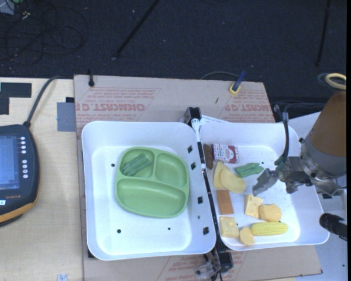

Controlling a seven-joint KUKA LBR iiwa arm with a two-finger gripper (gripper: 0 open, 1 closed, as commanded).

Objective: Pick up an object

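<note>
Place looked like robotics lab, not home or kitchen. Two white bins (93, 157) sat on cardboard sheet (164, 101) over pale wooden bench (35, 239). Teach pendant (9, 174) with screen lay at bench's left. Loose cables (41, 34) trailed over dark carpet behind. Grey arm with orange band (333, 133) reached over toy food (263, 212)
</note>
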